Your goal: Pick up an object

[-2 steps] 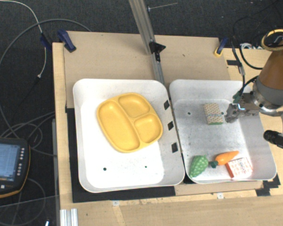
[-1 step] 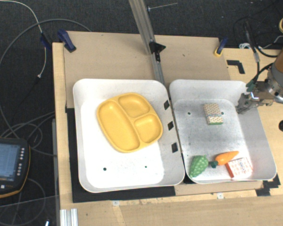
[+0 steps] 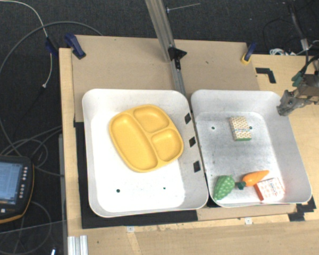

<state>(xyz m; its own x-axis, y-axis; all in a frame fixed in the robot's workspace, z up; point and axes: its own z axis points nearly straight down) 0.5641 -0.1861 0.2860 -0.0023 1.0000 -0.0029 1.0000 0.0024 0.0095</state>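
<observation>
On a cardboard-topped bench (image 3: 122, 62) seen from above, two shallow white bins sit side by side, touching along their inner edges. The left bin (image 3: 95, 190) carries a yellow divided plate (image 3: 145, 137) with three compartments, lying slightly turned in the bin's upper half. The right bin (image 3: 292, 142) holds four small items: a speckled block with a green edge (image 3: 240, 128) near its upper middle, and, along the front wall, a green leafy toy vegetable (image 3: 224, 187), an orange toy carrot (image 3: 253, 178) just beside it, and a small red-and-white carton (image 3: 269, 188) touching the carrot's right end. Any printing on the carton and the block is too small and blurred to read. The gripper (image 3: 287, 104) hangs at the right bin's upper right corner, over its rim and well apart from every item; whether its fingers are spread or pressed together cannot be told at this distance, and nothing is seen between them. A metal rail (image 3: 160, 20) slants down to the gap between the bins, blue clamps (image 3: 74, 45) grip the bench's back edge, and a handheld control pendant (image 3: 8, 182) with a lit screen rests on the dark floor at left, its text illegible.
</observation>
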